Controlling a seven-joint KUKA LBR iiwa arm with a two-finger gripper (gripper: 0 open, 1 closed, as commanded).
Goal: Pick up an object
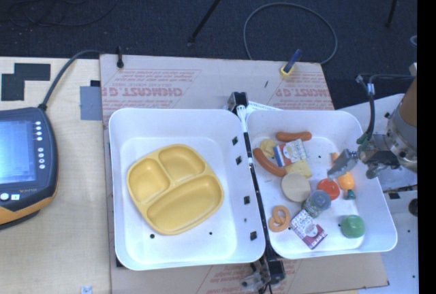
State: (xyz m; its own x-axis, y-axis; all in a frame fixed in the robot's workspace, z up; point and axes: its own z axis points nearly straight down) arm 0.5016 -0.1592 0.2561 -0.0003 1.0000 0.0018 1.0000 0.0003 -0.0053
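The right white bin (371,241) holds several toy foods: a sausage (293,137), a hot dog (267,162), a red, white and blue carton (294,151), a beige disc (296,187), a red tomato (328,188), a small orange fruit (347,182), a grey can (317,203), a pretzel ring (278,218), a red and white packet (308,229) and a green ball (352,225). My gripper (357,165) hangs over the bin's right side, just above the orange fruit. Its fingers stand apart with nothing between them.
The left white bin (136,245) holds a yellow divided plate (175,188). A tablet-like pendant (24,160) lies at the far left of the bench. Both bins rest on cardboard (170,85). A dark divider with clips (248,184) runs between the bins.
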